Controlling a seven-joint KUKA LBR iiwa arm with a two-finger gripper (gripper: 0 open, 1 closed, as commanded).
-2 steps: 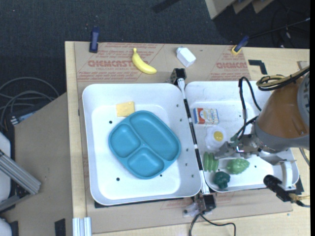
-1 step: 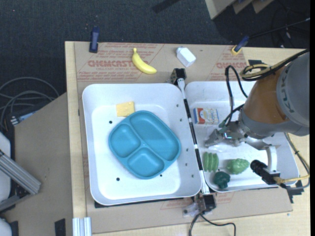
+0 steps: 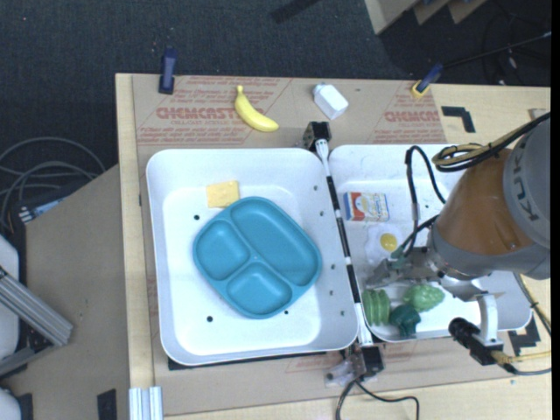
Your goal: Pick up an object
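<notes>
So the claw point(image 3: 395, 274) is hovering low in the right bin point(image 3: 420, 160); can't tell its state. Green toys point(image 3: 426, 297) are sitting just under it. I'd be centering over one piece and dropping straight before squeezing.

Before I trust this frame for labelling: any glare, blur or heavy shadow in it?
In the camera view the light is even and soft. The blue tray is crisp with a faint sheen; the left bin shows only pale shadow. The gripper region looks slightly smeared, and the green toys beneath are soft-edged.
</notes>
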